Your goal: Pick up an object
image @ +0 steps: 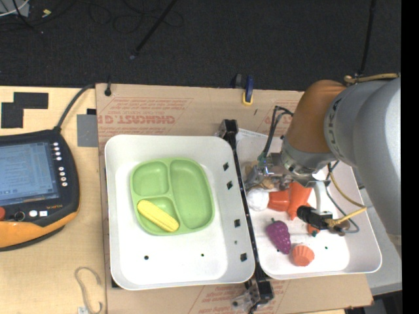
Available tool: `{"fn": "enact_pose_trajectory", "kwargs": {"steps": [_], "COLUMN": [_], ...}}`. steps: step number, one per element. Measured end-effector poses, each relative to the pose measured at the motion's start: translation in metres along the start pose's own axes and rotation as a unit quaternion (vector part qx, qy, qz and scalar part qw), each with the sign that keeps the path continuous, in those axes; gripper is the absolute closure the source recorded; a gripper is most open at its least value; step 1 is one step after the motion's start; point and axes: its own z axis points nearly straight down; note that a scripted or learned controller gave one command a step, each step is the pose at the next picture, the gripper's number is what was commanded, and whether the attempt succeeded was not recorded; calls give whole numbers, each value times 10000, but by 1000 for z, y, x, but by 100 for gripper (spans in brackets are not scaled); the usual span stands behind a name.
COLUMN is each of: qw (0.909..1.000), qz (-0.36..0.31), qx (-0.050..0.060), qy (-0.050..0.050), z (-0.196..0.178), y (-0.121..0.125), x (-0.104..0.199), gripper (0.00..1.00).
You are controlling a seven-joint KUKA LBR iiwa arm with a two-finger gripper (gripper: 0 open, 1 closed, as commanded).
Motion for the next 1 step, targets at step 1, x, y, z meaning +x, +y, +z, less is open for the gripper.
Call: {"fn": "enact_pose_trajectory", "kwargs": {"steps": [1], "qw": [10000], "qz": [37], "qx": [11], "qy": [11], "z": [-10], "y": [-1], "x": [-2], "gripper": [100]}}
